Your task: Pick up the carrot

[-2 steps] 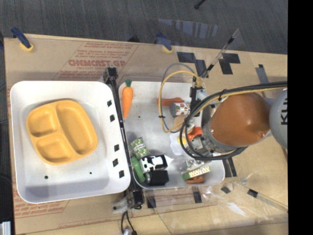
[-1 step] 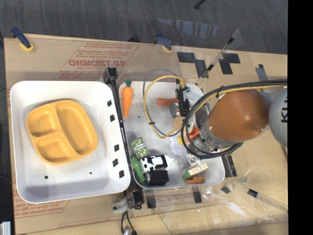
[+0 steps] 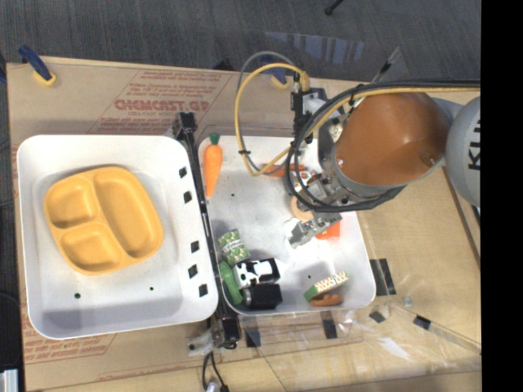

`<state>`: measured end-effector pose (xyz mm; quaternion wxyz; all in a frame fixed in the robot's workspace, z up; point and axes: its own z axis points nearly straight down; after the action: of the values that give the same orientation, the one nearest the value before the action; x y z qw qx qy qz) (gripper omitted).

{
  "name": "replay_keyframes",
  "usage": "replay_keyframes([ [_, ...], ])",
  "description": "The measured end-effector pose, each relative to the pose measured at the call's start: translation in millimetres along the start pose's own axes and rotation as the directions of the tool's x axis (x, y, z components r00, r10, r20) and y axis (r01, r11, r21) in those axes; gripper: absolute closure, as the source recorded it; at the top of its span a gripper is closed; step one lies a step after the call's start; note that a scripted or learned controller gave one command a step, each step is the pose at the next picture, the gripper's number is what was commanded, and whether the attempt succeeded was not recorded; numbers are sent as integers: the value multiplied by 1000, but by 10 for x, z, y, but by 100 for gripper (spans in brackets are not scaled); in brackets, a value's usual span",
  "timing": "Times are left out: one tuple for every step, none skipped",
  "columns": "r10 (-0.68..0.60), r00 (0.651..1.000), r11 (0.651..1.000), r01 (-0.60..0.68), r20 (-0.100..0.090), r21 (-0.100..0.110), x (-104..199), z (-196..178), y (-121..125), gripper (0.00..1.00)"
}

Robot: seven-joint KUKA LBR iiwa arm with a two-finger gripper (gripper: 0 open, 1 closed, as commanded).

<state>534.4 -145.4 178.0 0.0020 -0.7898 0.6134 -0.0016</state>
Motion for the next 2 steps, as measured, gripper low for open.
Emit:
replay_keyframes([
  [245,970,970,-245,2,-2,-728,-286,-416,100],
  [127,992,992,-127,-2,-2,-65,-696,-775,100],
])
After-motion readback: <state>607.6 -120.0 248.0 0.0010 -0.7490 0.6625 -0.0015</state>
